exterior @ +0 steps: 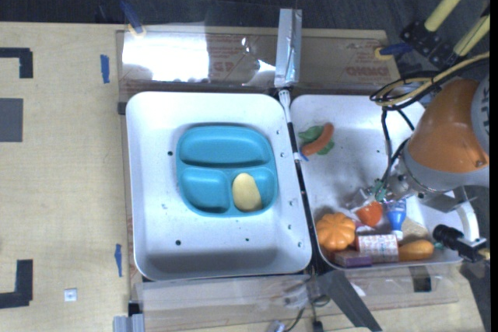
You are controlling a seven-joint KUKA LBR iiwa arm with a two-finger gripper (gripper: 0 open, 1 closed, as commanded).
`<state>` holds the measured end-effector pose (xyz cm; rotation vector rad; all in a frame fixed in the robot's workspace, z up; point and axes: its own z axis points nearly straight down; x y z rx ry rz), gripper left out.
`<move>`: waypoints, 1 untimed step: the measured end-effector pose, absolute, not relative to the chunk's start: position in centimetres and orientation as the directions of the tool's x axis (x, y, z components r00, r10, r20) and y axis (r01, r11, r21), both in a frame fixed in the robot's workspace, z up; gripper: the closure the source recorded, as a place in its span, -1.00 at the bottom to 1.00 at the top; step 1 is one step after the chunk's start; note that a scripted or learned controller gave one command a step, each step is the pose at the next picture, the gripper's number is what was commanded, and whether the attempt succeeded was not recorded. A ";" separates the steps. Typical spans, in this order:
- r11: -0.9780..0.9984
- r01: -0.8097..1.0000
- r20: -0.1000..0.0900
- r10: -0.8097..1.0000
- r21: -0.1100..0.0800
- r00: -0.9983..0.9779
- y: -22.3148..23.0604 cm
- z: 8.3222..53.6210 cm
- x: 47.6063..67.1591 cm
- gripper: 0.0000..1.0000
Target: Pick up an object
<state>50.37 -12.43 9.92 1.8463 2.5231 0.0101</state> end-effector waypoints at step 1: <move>0.247 0.969 -0.001 0.969 0.008 -0.247 -6.5 18.8 54.7 1.00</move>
